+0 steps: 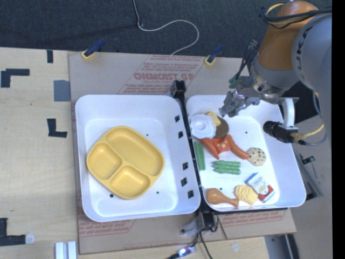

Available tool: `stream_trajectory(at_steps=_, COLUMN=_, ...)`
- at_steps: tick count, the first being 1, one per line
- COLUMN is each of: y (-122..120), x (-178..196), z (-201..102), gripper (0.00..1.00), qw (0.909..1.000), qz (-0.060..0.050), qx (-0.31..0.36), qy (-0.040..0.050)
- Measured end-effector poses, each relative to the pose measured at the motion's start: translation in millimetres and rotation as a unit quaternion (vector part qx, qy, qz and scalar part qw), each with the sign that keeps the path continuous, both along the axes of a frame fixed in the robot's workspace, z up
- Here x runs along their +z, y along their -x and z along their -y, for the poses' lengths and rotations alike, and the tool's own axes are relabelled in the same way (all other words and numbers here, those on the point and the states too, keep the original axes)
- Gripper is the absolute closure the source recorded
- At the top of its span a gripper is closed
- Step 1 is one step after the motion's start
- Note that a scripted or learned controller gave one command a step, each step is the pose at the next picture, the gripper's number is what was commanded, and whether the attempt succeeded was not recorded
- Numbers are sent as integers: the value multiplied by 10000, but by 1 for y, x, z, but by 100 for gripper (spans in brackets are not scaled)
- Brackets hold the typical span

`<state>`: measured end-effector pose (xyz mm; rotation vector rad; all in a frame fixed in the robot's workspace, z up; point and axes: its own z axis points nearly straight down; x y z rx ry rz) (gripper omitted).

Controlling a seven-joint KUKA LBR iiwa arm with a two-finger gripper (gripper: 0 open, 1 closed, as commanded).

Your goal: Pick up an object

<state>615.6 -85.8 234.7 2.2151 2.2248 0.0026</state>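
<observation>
The right bin [280, 166] holds toy food: a white cup-like piece [201, 125], a brown piece [221, 127], a red-orange piece [222, 144], a green stick [200, 156], green beans [226, 167], a cookie [257, 156], a chicken drumstick [218, 197], a yellow chip-like piece [245, 194] and a small packet [259, 185]. My gripper [229, 108] hangs over the bin's far left part, just above and right of the white and brown pieces. Nothing shows between its fingers.
The left bin [91, 112] bears a yellow divided plate [125, 161]. A black divider [186, 144] runs between the bins. A white cable [161, 23] lies on the dark floor behind the bench. The arm's body [285, 42] looms over the right bin's far corner.
</observation>
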Motion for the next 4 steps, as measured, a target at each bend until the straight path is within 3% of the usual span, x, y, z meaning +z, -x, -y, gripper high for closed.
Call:
stream_trajectory(at_steps=1, y=-33, x=-21, z=-10, gripper=100, qw=10000, qz=-17, qx=-11, qy=5)
stream_trajectory(at_steps=3, y=-27, x=-21, z=-7, gripper=100, qw=10000, qz=-22, qx=-18, qy=6)
stream_trajectory(at_steps=4, y=-26, x=0, z=-9, gripper=100, qw=10000, qz=-14, qx=-16, qy=-2)
